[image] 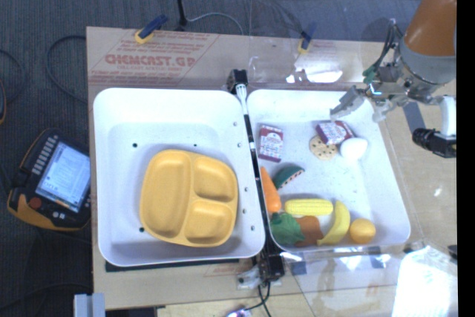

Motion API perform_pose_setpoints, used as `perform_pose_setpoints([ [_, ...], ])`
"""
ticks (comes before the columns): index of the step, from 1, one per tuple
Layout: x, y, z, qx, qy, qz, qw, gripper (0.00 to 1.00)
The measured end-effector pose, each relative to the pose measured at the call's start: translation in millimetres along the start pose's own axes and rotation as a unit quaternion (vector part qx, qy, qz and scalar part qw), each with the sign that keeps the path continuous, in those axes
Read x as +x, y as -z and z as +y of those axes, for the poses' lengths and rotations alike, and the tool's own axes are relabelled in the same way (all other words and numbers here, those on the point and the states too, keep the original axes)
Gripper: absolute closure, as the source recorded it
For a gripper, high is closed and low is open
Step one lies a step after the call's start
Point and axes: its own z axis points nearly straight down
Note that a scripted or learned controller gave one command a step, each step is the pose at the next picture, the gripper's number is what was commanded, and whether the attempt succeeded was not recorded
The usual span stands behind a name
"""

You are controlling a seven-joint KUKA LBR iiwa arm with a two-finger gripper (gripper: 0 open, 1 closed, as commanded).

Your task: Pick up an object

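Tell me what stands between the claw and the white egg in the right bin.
Nothing visible does. The claw hangs over the right bin's far edge; the white egg lies below it, with a small red box touching its left side, off the direct line.

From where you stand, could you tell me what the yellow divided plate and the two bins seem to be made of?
The yellow divided plate looks like moulded plastic with a matte finish: uniform colour, softly rounded compartment ridges. The left bin and right bin seem thin formed white plastic, slightly glossy, with rounded rims and corners. The exact plastic cannot be told.
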Motion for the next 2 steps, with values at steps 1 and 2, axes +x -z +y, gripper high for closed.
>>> perform_pose_setpoints([
  [1, -16.5, -135.6, 37.3, -0.002, 0.001, -0.002, 1.0000, 0.00],
  [2, -6.1, -146.9, 22.9, -0.026, -0.099, -0.009, 0.9947, 0.00],
])
